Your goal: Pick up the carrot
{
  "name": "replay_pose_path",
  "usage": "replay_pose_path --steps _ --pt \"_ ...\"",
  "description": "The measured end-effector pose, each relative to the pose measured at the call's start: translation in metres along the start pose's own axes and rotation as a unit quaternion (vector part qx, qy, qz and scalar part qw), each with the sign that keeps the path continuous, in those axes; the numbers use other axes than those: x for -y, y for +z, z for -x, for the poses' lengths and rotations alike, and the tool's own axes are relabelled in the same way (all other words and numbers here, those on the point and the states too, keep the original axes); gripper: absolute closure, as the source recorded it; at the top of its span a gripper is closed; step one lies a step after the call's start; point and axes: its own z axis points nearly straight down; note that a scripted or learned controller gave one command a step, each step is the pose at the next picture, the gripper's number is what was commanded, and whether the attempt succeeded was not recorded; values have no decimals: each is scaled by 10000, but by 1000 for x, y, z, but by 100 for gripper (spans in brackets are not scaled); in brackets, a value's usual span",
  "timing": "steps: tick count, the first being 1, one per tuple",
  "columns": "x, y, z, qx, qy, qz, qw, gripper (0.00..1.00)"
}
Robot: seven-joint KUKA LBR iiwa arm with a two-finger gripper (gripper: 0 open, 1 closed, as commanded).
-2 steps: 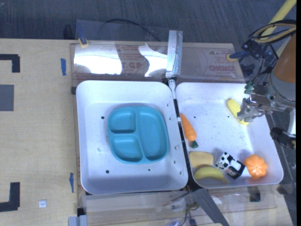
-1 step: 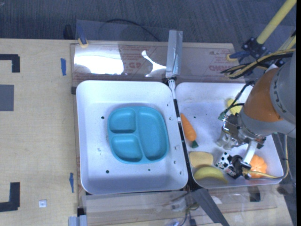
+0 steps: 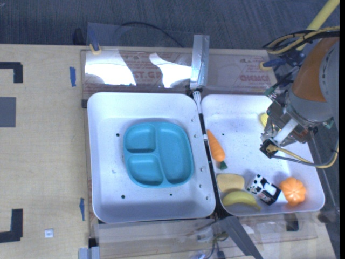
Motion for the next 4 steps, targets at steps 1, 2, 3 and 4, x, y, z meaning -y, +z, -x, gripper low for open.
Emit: replay_pose_path --steps 1,2,3,4 --pt "-69 -131 71 18 1467 -3 9892 100" --pt "-98 -70 26 46 2199 -35 9755 100" --pt "-151 -46 -4 35 2137 -28 9769 100" --pt "-150 -54 -7 46 2093 -23 9778 100"
